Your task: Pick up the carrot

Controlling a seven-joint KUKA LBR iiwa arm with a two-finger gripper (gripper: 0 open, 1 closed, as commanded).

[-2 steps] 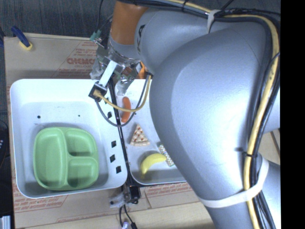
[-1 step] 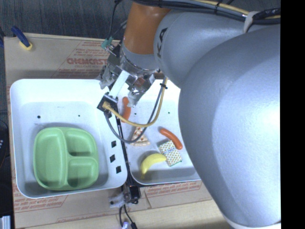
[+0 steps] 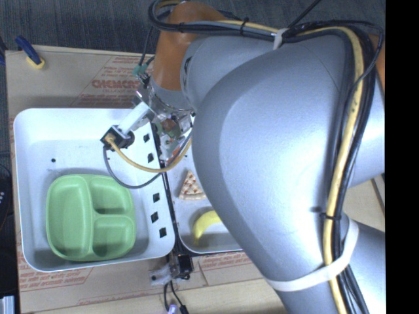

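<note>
Nearest to us, the grey arm (image 3: 275, 142) filled the right side of the view, with black and yellow cables running along its casing and a white tie around its lower part. It covered most of the right bin (image 3: 209, 244), of which we saw just a near-left corner. In that corner lay a yellow banana (image 3: 204, 224), and just beyond it a triangular pizza slice (image 3: 190, 187), the 2 close together but apart.

In the left bin (image 3: 26, 129), a green tray (image 3: 91, 218) with 3 compartments lay flat in the near half, beside the near wall. The far half of that bin was bare white floor.

Farther on, the tool (image 3: 169, 128) hung over the ridge where the 2 bins met, near their far end. A white bracket with a black tip jutted from it to the left, and a yellow cable (image 3: 131, 164) looped down below it over the left bin. We could not tell whether the tool was released or clenched, and we saw nothing in it. Where the carrot lay, we could not tell.

Above the tool sat the orange band (image 3: 169, 51) of the wrist. Beyond the bins, printed cardboard (image 3: 85, 70) covered the table, and a blue clip (image 3: 29, 51) sat at its far-left corner.
</note>
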